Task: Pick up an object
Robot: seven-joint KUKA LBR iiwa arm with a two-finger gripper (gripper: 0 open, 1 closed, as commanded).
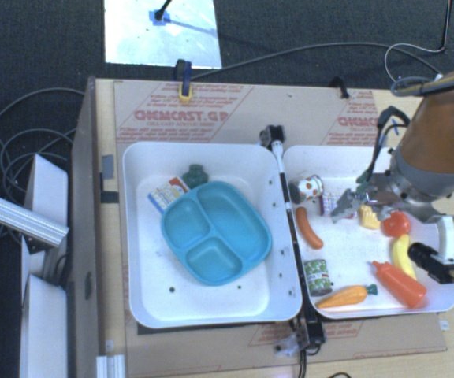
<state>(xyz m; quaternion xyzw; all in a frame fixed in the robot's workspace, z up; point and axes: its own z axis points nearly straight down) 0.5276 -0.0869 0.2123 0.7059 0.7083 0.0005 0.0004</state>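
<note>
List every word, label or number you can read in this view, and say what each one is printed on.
"CHEMCAST GP": red print on the brown protective sheet under the bins, legible at upper left.
The same red print repeats at the sheet's upper right, partly hidden, not fully readable.
Label on the small green can: too small to read.
Print on the small carton beside the blue tray: blurred, unreadable.

Two bins side by side on worktop (211, 101). Left bin (144, 290): divided plate (215, 231) centre, small carton (166, 195) behind-left of it. Right bin (345, 239): sausage (308, 227) left, can (318, 276) and carrot (342, 296) front, banana (401, 254) and bottle (400, 283) right.
</note>
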